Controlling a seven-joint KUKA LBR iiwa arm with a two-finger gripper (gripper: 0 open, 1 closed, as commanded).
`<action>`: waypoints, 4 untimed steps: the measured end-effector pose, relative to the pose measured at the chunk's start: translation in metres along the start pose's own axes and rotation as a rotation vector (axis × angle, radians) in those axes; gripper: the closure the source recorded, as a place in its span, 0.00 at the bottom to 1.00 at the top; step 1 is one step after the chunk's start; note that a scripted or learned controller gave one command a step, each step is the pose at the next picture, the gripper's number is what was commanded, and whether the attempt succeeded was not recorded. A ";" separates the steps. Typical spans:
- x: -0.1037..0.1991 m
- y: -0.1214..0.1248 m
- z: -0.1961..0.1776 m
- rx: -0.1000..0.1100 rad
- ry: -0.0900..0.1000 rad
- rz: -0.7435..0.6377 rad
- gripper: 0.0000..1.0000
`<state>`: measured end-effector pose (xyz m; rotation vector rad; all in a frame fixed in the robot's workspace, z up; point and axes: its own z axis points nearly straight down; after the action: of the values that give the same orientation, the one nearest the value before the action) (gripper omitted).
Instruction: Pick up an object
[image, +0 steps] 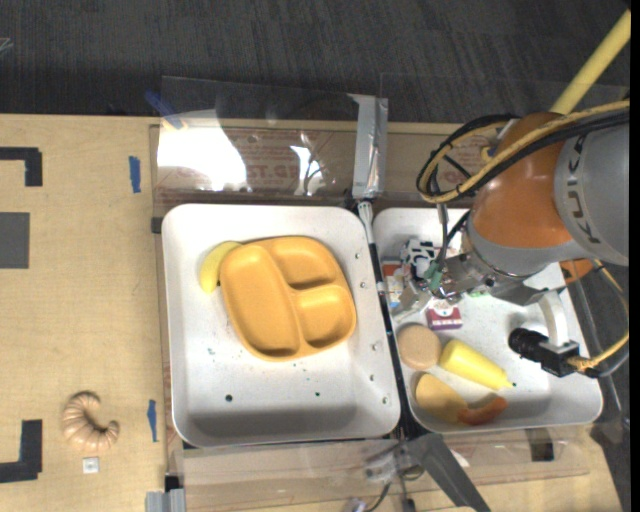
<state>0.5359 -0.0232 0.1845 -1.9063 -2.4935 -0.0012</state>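
The gripper (440, 283) hangs low over the right bin's (575, 405) back-left corner, above small packets (420, 255), presumably seeking a pick; I cannot tell its state.

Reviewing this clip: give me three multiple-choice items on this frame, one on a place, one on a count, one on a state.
1. Where does the orange divided tray lie?
A. In the left bin
B. In the right bin
C. On the cardboard outside the bins

2. How many compartments does that tray have?
A. One
B. Three
C. Six

3. How does the yellow cone sit in the right bin?
A. Standing upright on its base
B. Lying on its side
C. Hanging from the arm

Answers: 1 A, the tray rests on the floor of the left bin. 2 B, one long section and two smaller ones show. 3 B, its length runs flat along the bin floor, tip towards the lower right.
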 end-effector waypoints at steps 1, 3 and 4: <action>-0.071 -0.068 0.093 0.004 -0.001 0.357 0.00; -0.019 -0.040 -0.053 -0.010 -0.002 0.298 1.00; -0.020 -0.042 -0.050 -0.001 -0.003 0.301 0.00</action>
<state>0.5005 -0.0536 0.2343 -2.2602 -2.1818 0.0004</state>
